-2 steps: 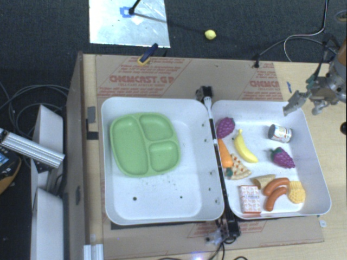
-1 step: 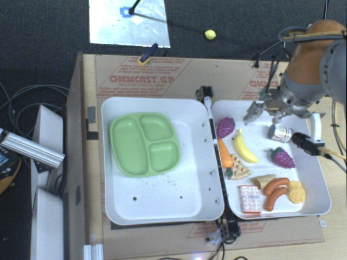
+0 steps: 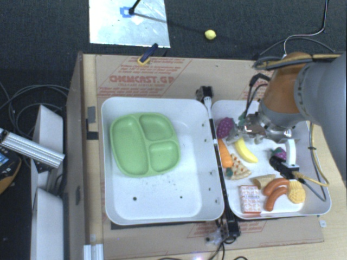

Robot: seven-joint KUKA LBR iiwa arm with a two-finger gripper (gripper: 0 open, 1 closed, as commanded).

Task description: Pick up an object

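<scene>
**Reaching into the right bin, nothing picked yet**

I am watching the arm point(image 3: 303, 91) hanging over the right bin point(image 3: 320, 202), its gripper point(image 3: 254, 130) low among the toy food, just above the banana point(image 3: 245, 150) and beside the purple grapes point(image 3: 225, 127). I judge this the approach step; next I am needing a clean descent onto one item. The wrist is hiding the fingers, so I cannot tell their spread.

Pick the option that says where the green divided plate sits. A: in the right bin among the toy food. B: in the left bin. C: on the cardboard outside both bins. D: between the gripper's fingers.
B: the green divided plate lies flat in the left bin, while the toy food, such as the banana, is in the right bin.
</scene>
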